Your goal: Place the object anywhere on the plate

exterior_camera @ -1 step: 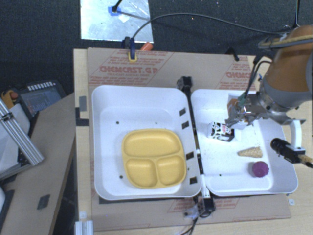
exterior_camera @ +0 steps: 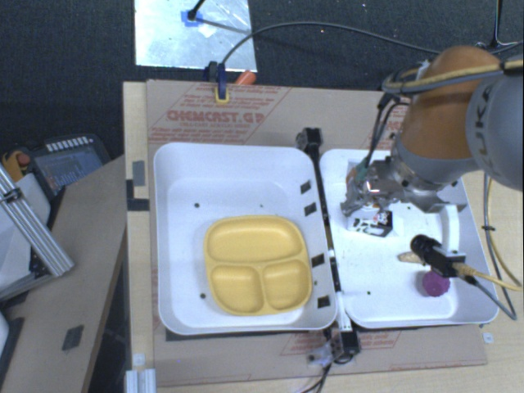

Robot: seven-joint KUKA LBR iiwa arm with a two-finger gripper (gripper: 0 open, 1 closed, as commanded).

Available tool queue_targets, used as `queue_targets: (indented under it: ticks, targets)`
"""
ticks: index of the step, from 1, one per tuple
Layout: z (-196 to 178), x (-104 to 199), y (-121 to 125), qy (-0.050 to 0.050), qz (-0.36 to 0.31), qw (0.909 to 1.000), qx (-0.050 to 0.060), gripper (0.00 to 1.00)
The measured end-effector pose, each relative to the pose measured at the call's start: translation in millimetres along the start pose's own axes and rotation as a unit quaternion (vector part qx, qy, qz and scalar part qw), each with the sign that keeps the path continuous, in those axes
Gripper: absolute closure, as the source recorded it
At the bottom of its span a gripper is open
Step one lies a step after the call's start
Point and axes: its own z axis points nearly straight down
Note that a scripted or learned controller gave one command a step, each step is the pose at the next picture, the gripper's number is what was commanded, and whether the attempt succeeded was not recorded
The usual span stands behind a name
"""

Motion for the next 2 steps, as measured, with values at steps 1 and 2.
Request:
queue_targets:
  ticks: [1, 2]
  targets:
    - [14.0, 51.8, -0.1, 0.0, 0.001, 1.0, 0.001, 1.0]
    - [20.1, 112.2, 3.0, 0.0, 0.0, 1.0, 0.0, 1.0]
